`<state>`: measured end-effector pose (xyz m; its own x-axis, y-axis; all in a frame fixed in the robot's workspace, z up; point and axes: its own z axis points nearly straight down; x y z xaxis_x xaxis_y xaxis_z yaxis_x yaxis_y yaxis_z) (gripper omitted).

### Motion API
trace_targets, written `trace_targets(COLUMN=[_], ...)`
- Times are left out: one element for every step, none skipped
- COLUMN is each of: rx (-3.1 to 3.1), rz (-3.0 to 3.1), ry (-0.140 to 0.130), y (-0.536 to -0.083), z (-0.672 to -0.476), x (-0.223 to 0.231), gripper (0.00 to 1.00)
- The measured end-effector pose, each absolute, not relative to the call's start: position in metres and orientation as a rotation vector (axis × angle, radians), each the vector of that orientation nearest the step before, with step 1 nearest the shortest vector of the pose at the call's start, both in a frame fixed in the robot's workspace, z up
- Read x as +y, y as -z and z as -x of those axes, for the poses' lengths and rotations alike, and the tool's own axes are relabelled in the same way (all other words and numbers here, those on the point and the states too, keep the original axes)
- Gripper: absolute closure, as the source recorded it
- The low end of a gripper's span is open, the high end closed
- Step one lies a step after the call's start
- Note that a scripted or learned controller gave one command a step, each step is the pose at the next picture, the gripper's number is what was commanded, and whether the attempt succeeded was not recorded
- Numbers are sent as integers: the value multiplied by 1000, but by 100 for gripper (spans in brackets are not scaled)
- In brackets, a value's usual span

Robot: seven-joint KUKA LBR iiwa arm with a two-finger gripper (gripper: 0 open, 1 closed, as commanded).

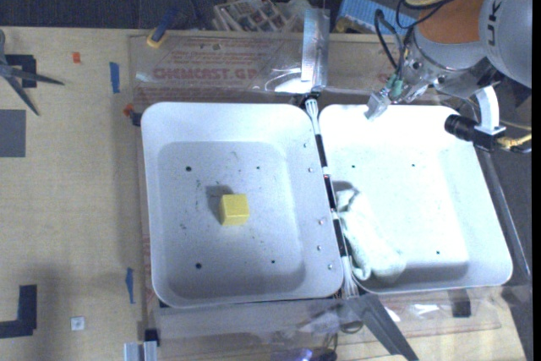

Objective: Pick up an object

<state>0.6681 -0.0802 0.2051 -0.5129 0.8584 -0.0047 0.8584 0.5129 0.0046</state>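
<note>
Lying crumpled against the near-left wall of the right bin (494,266): a pale cloth (368,241). Sitting alone near the middle of the left bin (161,131): a small yellow block (235,209), squarish, showing no clear long axis. Hovering above the far edge of the right bin: the gripper (378,105), well apart from the block. Cannot tell whether clenched or released; carrying nothing visible. Judging the block the likely target: lying to the left of the gripper and nearer the camera, across the divider between bins, so needing a diagonal reach before any descent.
</note>
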Motion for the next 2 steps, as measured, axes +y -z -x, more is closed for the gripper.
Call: trace_targets(rx=[2841,2937], rz=[-1335,-1093], ry=[-2,-3], y=[-185,-244], z=[-594,-656], x=[-50,-33], gripper=[100,100])
